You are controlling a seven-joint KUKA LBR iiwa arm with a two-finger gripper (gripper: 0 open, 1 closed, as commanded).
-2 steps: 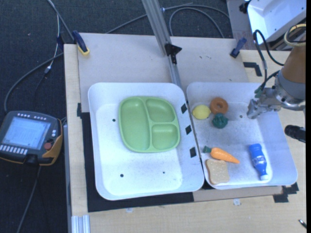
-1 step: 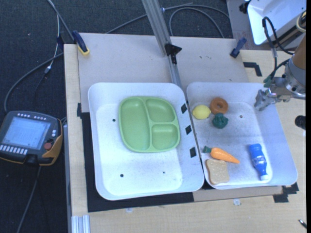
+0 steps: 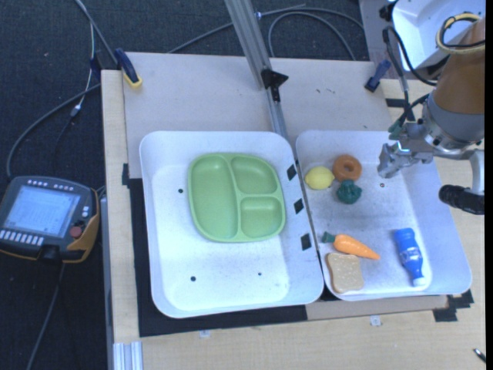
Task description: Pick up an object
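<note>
The gripper (image 3: 391,163) hangs at the right bin's (image 3: 454,241) 1 o'clock; whether it is spread cannot be told. Nearest target: the toy donut (image 3: 347,166), at 11 o'clock. Likely light, rigid, slippery; pinch across its ring.

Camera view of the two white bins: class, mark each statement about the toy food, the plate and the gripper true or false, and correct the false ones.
1. The green divided plate lies in the left bin. True.
2. The carrot lies on the plate. False: it lies in the right bin.
3. The lemon lies beside the donut. True.
4. The gripper holds the blue bottle. False: the bottle lies on the bin floor, apart from it.
</note>
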